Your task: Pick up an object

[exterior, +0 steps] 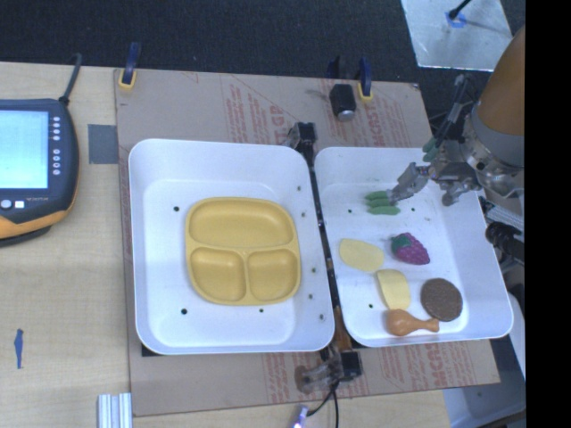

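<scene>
Nearest the lens, a toy chicken drumstick (410, 323) lies untouched in the right bin (473, 239), while farther back the gripper (428, 185) hangs with fingers spread just beside a green toy vegetable (382, 202), grasping nothing, so the pick remains undone.

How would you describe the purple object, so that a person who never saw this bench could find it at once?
Look at the right bin of the two white ones. Near its middle lies a small purple grape bunch, between the green piece above and the round brown disc below. It is the sole purple, knobbly thing there.
</scene>
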Motion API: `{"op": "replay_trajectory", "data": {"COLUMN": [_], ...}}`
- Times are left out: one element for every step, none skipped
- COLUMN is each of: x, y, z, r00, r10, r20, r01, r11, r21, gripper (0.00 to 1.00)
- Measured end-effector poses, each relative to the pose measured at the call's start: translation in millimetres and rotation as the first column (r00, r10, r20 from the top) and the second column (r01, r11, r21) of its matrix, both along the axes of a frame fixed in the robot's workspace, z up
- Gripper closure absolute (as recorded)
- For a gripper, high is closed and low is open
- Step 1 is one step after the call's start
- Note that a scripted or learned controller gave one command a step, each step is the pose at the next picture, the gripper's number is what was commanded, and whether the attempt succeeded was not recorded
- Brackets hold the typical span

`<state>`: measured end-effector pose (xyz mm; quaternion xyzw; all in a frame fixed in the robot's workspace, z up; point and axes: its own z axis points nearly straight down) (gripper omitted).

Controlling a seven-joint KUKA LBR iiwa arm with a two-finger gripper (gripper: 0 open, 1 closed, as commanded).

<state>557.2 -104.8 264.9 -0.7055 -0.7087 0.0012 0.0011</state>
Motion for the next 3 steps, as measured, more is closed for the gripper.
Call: {"op": "replay_trajectory", "data": {"x": [-13.5,-12.5,-12.7], "y": [-42.1,-44.8,-45.8], "z": [-56.1,-173.3,-163.3], "r00": [1.0,1.0,1.0], "r10": [-0.001,0.001,0.004], "r20": [-0.001,0.001,-0.001], "r01": [0.0,-0.001,-0.004], "r11": [1.0,1.0,1.0], "r21": [-0.001,-0.001,-0.002], "gripper": [0.0,0.0,1.0]}}
